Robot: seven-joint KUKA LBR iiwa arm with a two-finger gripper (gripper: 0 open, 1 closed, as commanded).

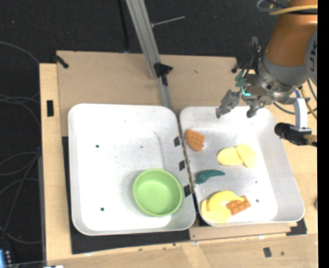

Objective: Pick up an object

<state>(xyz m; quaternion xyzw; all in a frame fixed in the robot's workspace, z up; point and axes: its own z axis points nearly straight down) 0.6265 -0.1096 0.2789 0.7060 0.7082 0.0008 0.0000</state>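
Fingers of the gripper are spread apart with nothing between them, hanging over the far edge of the right bin. The arm above it is grey with an orange band and comes in from the right.

Objects lie scattered in the right bin, all nearer the camera than the gripper. Closest to it is an orange waffle-textured piece, roughly wedge-shaped with a ribbed surface, lying below and left of the fingertips, near the wall shared by the two bins. Almost directly below the gripper sit two pale yellow rounded slices, smooth and flat, overlapping each other at their inner edges. Further below and slightly left lies a small dark teal curved object, slim and tapering to a point, just beside the dividing wall. Farthest from the gripper, at the near edge of the bin, is a larger yellow rounded piece with a small orange grid-patterned square resting on its right part.

Well off to the gripper's lower left, in the left bin, stands a light green bowl, round, upright and hollow side up, close to the near right corner of that bin.
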